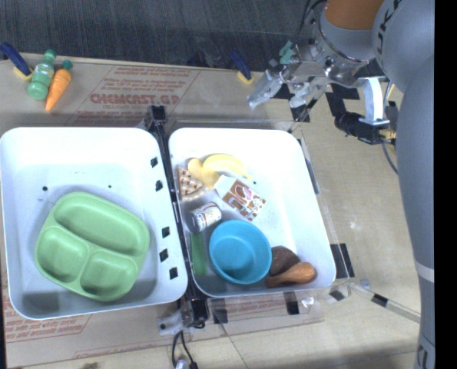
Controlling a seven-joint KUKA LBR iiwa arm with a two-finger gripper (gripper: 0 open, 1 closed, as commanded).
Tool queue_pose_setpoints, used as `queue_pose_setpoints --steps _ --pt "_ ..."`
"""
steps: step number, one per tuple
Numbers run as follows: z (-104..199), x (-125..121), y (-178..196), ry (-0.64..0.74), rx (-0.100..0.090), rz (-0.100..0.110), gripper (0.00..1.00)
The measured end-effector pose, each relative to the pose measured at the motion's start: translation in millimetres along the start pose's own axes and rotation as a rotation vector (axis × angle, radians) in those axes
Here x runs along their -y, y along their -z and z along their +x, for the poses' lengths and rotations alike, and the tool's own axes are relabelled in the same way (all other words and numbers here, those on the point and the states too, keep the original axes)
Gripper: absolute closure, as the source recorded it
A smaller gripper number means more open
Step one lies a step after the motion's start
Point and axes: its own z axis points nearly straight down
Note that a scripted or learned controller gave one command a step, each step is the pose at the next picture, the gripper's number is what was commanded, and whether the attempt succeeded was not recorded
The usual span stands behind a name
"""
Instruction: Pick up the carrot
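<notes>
Arm (412,129) reaches in from the right, hanging above the bench (366,206) past the right bin's far corner, prob. parked clear so the bins read unobstructed. Right bin (309,198) is crowded w/ blue bowl (240,252), banana (222,166), small can (206,217) & packets; left bin (21,175) has the green divided plate (94,244). Gripper (278,91) hovers released, fingers spread, nothing between them. Carrot (57,87) lies outside both bins, on the bench's far left corner beside a green toy (41,77), well apart from the gripper, so a long traverse looks needed.
</notes>
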Motion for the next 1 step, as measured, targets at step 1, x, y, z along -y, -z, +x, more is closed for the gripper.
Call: queue_pose_setpoints --steps 1 --pt "71.3 0.5 -141.9 -0.020 -0.009 0.026 0.00"
